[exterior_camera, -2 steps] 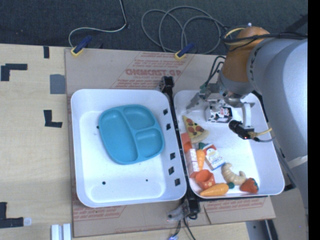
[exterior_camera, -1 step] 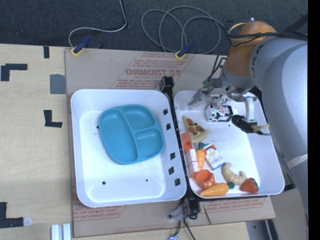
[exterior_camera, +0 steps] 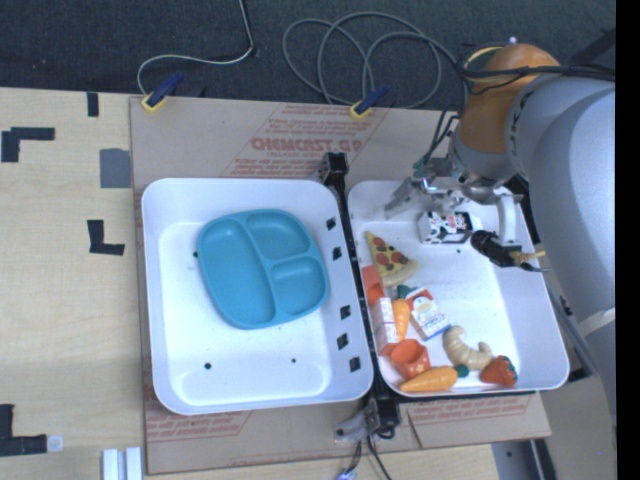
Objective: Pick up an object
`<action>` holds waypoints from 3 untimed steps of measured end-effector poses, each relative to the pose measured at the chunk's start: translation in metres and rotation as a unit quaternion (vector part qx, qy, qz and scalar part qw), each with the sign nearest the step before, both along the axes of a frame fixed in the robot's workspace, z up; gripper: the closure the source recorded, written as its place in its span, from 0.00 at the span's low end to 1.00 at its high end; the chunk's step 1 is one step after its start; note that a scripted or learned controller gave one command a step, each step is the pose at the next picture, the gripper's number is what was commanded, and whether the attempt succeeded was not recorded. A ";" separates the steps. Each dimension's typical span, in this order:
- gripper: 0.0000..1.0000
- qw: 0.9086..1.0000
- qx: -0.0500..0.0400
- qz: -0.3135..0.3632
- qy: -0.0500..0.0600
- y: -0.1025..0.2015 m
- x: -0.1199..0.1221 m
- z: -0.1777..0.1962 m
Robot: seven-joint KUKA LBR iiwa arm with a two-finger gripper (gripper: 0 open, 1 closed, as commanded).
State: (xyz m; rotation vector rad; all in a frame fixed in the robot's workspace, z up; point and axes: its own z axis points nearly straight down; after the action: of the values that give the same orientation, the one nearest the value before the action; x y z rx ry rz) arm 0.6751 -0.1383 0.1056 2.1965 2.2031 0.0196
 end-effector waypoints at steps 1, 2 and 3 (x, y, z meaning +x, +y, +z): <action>0.00 1.000 -0.001 0.000 -0.001 -0.012 0.001 -0.001; 0.00 1.000 0.007 -0.001 0.015 -0.028 -0.007 -0.018; 0.00 1.000 0.005 -0.001 0.013 -0.086 -0.006 0.084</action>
State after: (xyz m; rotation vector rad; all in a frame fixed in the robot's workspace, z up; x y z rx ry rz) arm 0.6690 -0.2246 0.1898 2.2176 2.2184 0.0004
